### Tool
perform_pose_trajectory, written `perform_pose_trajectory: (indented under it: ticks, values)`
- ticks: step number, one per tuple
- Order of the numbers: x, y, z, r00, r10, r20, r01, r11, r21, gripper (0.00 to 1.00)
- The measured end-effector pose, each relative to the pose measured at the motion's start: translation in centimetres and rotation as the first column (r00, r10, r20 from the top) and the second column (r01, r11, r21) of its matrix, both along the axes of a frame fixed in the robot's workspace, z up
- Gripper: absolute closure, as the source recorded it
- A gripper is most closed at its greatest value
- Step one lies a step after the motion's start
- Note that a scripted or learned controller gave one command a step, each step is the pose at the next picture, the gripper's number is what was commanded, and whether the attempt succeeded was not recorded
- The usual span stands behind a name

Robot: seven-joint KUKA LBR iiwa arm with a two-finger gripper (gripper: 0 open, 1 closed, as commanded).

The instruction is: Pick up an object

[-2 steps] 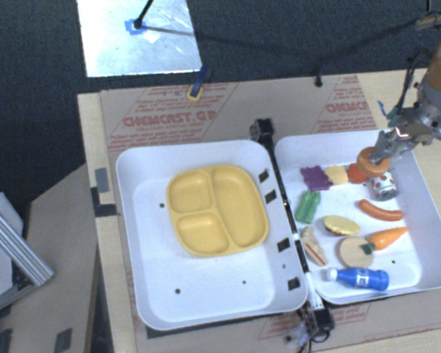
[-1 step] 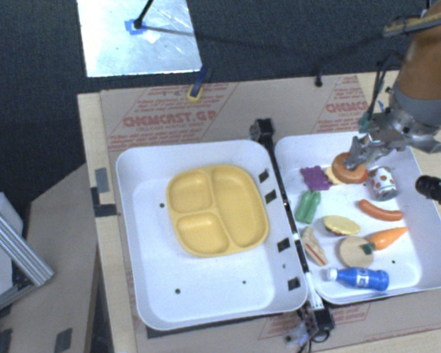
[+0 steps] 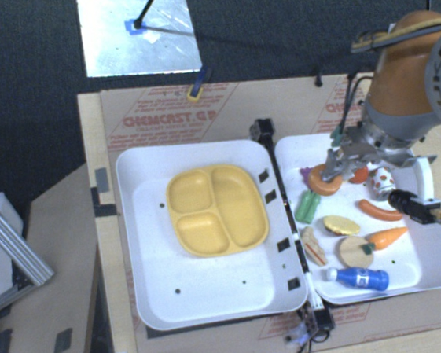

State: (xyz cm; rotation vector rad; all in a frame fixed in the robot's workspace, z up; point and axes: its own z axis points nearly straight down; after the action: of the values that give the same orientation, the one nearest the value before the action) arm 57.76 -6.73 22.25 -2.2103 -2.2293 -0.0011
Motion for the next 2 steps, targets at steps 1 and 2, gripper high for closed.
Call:
perform_pose_trajectory:
  ticks: [1, 2]
  values:
    - [-1.8, 5.0, -0.7, 1.0, 0.0, -0.001, 0.0, 1.0, 0.0, 1.0]
    - [-2.0, 10.3, 0.7, 1.0, 0.001, 0.004, -0.001, 1.0, 0.0, 1.0]
